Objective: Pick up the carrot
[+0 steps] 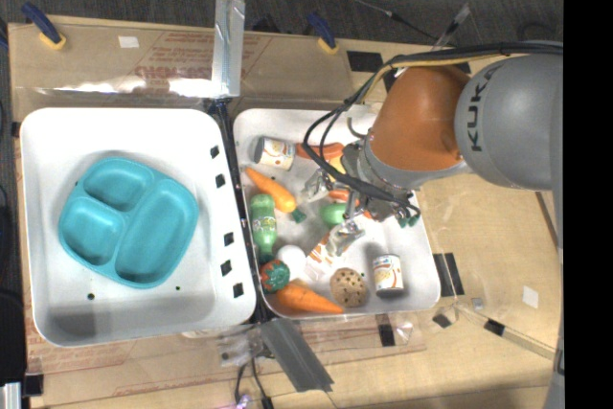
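An orange carrot (271, 189) lies in the right bin (421, 249) near its left wall, pointing up-left. A second, larger carrot (305, 300) rests along the bin's front edge. Another orange piece (323, 150) shows at the back, partly under the arm's cables. My gripper (348, 223) hangs over the middle of the right bin, to the right of the first carrot and above the second, with no carrot in it. The orange wrist band (417, 120) hides most of the bin's back right.
The right bin also holds a small can (275, 151), a green bottle (262, 220), a red and green toy (275, 276), a cookie (348, 285) and another can (387, 274). A teal divided plate (129, 220) sits in the left bin (48, 148).
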Controlling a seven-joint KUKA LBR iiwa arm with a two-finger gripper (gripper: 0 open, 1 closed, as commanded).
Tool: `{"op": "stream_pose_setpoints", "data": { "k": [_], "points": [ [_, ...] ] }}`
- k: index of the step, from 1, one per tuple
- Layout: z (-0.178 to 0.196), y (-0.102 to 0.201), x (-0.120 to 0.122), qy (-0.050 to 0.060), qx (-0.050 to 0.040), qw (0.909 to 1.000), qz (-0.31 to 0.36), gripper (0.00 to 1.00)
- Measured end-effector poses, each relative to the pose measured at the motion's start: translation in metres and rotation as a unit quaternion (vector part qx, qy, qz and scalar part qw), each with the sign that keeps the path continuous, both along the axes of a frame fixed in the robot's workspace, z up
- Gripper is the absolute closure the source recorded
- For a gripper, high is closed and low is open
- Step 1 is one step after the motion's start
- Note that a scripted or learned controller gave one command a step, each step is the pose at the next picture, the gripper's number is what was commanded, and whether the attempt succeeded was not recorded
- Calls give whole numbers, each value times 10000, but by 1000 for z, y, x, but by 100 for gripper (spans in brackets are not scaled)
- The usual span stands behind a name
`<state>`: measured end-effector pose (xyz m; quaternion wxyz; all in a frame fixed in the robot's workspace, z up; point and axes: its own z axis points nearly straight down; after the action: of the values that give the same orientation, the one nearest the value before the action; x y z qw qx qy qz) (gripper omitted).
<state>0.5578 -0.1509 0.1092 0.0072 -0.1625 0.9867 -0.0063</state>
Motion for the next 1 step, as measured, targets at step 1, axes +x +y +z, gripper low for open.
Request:
{"op": "stream_pose_setpoints", "data": {
  "k": [1],
  "points": [
    [-9,47,0,-21,9,9984,559,0]
  ]
}}
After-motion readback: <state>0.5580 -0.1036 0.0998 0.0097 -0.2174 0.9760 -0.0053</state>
